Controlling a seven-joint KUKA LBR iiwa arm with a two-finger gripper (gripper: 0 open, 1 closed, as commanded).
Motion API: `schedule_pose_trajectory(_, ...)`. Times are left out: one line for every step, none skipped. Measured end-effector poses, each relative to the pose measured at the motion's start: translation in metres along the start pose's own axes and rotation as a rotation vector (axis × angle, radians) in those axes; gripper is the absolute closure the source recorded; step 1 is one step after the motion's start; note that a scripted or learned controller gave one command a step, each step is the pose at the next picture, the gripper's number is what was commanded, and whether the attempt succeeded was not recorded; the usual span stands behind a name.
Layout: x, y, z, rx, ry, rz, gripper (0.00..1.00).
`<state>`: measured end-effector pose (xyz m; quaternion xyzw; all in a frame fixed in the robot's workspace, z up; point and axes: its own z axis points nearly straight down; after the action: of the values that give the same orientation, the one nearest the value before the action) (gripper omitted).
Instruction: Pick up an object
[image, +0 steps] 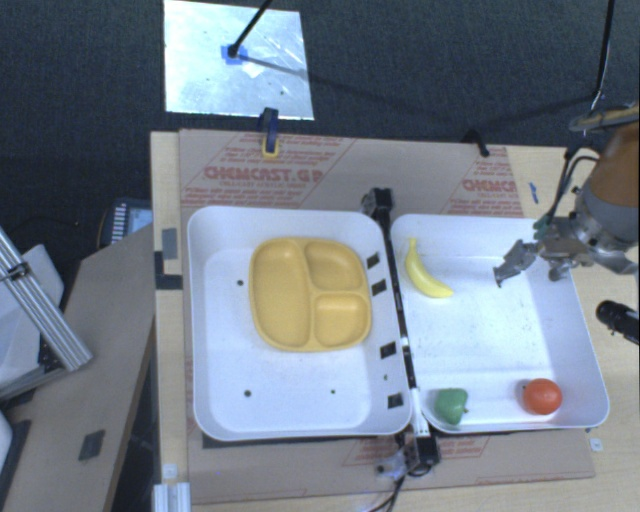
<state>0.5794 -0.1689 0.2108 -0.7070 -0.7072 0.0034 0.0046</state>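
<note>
The right bin (575, 330) holds a yellow banana (425, 272) near its back left. A green pepper-like item (450, 405) lies at its front left corner and an orange-red round fruit (541, 396) sits at the front right. My gripper (530, 270) hangs over the back right part of this bin, to the right of the banana and apart from it. Its fingers look spread open, with nothing between them. The grey arm with its orange band (612, 175) comes in from the right edge.
The left bin (215, 330) carries a yellow divided plate (308, 293). A black clip strip (392, 300) runs along the seam between the bins. A cardboard sheet (300, 165) lies under both bins, with a yellow clamp (270, 135) at its back edge.
</note>
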Motion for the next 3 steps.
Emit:
schedule_pose_trajectory(0.001,0.003,-0.008,-0.012,-0.002,-0.003,0.0)
schedule_pose_trajectory(-0.002,0.009,0.046,-0.011,-0.002,-0.001,0.0)
schedule_pose_trajectory(0.004,0.009,0.089,-0.01,-0.001,-0.002,0.0)
